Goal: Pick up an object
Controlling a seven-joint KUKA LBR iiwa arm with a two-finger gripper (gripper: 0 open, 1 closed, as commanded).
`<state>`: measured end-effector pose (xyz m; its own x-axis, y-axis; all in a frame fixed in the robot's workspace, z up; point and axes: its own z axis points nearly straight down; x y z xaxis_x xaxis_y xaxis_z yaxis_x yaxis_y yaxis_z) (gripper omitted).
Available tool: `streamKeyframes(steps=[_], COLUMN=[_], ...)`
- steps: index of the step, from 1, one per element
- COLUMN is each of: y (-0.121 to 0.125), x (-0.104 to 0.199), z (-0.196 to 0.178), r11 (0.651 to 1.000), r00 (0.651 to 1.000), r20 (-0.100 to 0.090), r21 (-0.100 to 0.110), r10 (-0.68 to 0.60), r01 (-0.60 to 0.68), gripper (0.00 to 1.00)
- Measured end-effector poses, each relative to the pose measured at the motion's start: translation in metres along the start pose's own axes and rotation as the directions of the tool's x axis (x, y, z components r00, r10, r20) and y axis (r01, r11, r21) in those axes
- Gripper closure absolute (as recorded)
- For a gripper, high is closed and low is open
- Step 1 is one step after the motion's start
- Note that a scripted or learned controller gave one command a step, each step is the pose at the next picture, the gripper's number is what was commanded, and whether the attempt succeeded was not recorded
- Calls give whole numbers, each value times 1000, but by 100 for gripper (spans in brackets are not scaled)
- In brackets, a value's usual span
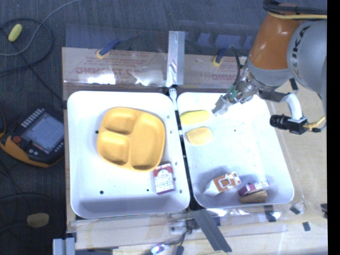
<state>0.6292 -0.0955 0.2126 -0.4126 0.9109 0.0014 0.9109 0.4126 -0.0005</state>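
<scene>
Nothing is lifted yet: the gripper hovers low over the right bin, and whether it is spread or pressed together cannot be told. Two yellow foam pieces lie just to its left, ungrasped; approach and grasp remain

Bright, even overhead light; white bins glare slightly, edges soft.

The arm is cut off by the frame's edges at one and three o'clock, its base out of sight. The gripper is too small and blurred to show how its fingers stand. At five o'clock in the right bin, print on two small packets is unreadable.
</scene>
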Motion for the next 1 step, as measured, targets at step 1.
streamKeyframes(steps=[1], y=[21], x=[-32], z=[-16], r11=[998], r00=[998], r20=[6], r21=[1], r10=[-58], r01=[58], gripper=[100])
